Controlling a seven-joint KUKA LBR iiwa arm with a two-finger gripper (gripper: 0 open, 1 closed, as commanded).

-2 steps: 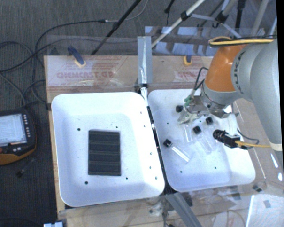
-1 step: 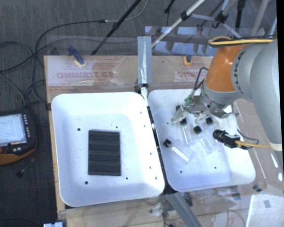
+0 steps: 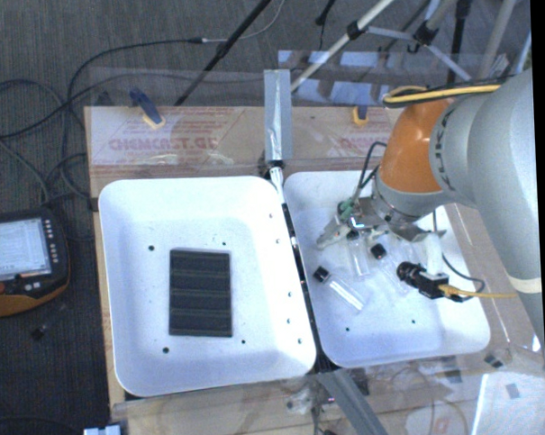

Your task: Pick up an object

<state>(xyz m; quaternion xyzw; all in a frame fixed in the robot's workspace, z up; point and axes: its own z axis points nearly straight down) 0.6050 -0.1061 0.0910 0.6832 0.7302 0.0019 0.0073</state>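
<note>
We see loose small bits in the right bin (image 3: 413,334): a small black cube (image 3: 321,274) toward 9 o'clock of the bin floor, a clear tube (image 3: 347,294) lying flat just at 4 o'clock of that cube, and a second black bit (image 3: 378,250) near the bin's middle. The gripper (image 3: 349,225) hangs over this bin's 10 o'clock area, at 1 o'clock of the cube and apart from it. We cannot tell whether the tool is apart or together, and we see nothing clamped in it.

The grey arm (image 3: 490,148) comes in from 3 o'clock, with the orange band (image 3: 412,156) above the bin's 12 o'clock edge.

The left bin (image 3: 128,218) holds one black ribbed slab (image 3: 200,292), flat, near the centre, long side running 12 to 6.

Both bins sit on a brown board (image 3: 206,138). It has faded red print at 12 o'clock of the left bin; we read roughly "CHEMCAST", the rest is unclear. A blue clamp (image 3: 145,105) is on the board's 11 o'clock corner.

A handheld pendant (image 3: 22,259) lies on the floor at 9 o'clock; its screen text is too small to read.
</note>
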